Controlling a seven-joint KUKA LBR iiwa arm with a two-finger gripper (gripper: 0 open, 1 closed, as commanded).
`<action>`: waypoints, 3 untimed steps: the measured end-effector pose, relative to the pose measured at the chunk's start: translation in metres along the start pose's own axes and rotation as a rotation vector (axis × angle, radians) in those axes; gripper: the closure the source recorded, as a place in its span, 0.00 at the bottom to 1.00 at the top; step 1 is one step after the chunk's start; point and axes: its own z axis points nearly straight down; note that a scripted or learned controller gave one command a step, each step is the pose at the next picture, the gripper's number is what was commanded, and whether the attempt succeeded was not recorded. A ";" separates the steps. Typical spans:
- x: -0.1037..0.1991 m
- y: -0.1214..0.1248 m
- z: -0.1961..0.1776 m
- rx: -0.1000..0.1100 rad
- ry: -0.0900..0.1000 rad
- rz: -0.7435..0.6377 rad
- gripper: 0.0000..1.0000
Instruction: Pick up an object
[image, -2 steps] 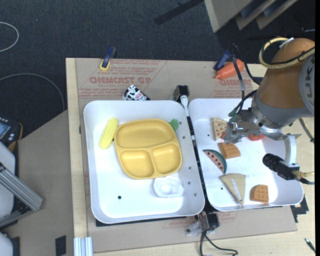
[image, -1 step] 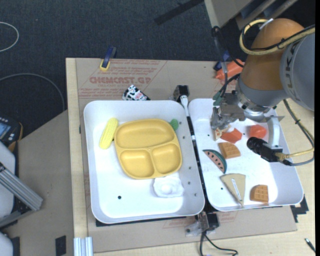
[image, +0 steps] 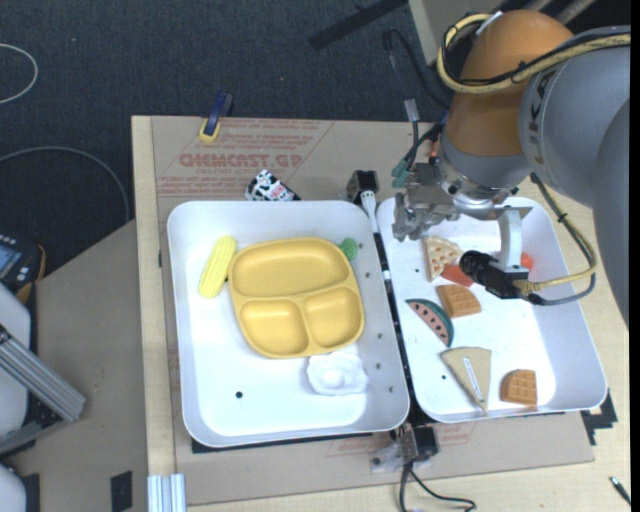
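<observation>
A: Why is the arm seen leaning in over the right bin (image: 565, 330)?

B: A grasp appears to be intended there. The gripper (image: 415, 222) is poised at the bin's upper left corner, just beside the pizza slice (image: 437, 255), so that piece is judged the likeliest thing to be picked up.

A: Is anything held yet?

B: Nothing is seen between the fingers, and whether they are spread or closed cannot be told from this slant; too much is hidden by the wrist.

A: What is kept in that bin?

B: Toy foods are scattered across it, lying apart from one another, which leaves room for a grasp. Below the pizza slice a small waffle (image: 459, 300) is found, with a red piece (image: 455, 275) between them. A watermelon slice (image: 429, 320) lies to the left, a pale wedge (image: 470, 370) lower down, and a second waffle (image: 518, 386) near the front edge.

A: And the left bin (image: 195, 330)?

B: A yellow divided plate (image: 295, 295) is set in its middle, its three compartments bare. A corn cob (image: 216, 266) lies just beside the plate's left rim, a green bit (image: 348, 247) peeks out at its upper right, and a white fried egg (image: 336, 375) rests against its lower edge.

A: Both bins are carried by what?

B: By the table (image: 150, 400), side by side and touching.
</observation>
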 end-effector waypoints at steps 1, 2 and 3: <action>0.030 0.028 0.000 0.000 0.000 0.001 1.00; 0.032 0.026 0.019 0.009 0.000 0.004 1.00; 0.025 0.030 -0.001 0.001 -0.001 0.005 1.00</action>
